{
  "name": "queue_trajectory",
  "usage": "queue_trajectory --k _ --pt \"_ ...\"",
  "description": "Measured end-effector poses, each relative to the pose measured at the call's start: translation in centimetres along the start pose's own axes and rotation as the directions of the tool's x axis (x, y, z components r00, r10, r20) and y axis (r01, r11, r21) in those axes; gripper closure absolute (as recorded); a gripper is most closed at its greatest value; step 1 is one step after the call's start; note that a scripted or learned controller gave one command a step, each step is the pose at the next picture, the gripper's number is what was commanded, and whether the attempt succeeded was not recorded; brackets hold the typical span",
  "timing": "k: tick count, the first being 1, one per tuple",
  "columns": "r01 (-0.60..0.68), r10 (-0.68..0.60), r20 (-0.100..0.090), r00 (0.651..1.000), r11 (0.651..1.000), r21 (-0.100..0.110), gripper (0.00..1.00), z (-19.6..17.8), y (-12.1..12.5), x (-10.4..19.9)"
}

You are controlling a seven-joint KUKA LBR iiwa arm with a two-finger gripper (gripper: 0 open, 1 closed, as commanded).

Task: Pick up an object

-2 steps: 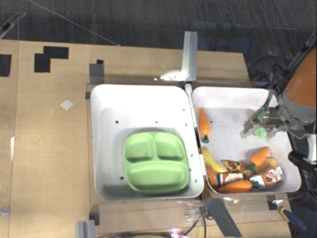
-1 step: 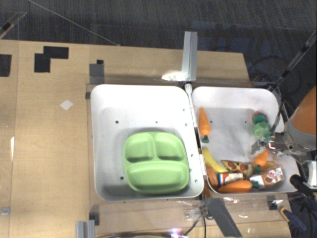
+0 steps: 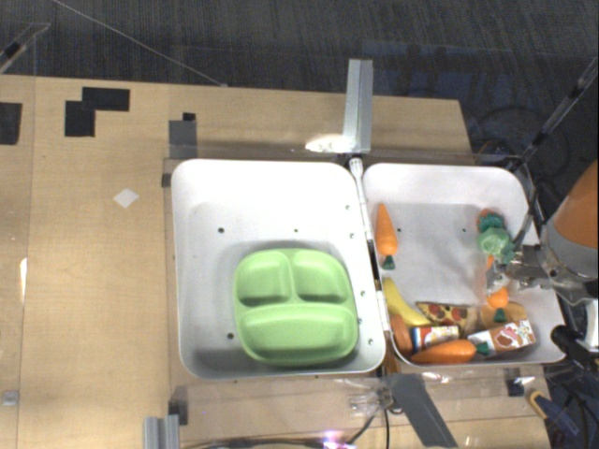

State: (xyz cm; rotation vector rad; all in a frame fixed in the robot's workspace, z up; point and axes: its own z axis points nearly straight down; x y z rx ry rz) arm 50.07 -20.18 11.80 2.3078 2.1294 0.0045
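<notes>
The right bin holds several toy foods. A carrot lies along its left wall, with a yellow banana below it. A red sauce bottle, a brown box, a fat orange carrot and a labelled bottle crowd the front. A green leafy piece and a small orange piece sit by the right wall. My gripper hangs low at the right wall, between these two pieces.
The left bin holds a green divided plate. A metal post stands behind the seam between the bins. The arm's orange band sits past the right bin's right rim.
</notes>
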Motion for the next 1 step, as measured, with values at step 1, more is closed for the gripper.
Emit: queue_trajectory --k 1 --pt "-0.106 0.106 0.001 0.994 0.994 0.0 1.0 -12.87 -0.6 3.32"
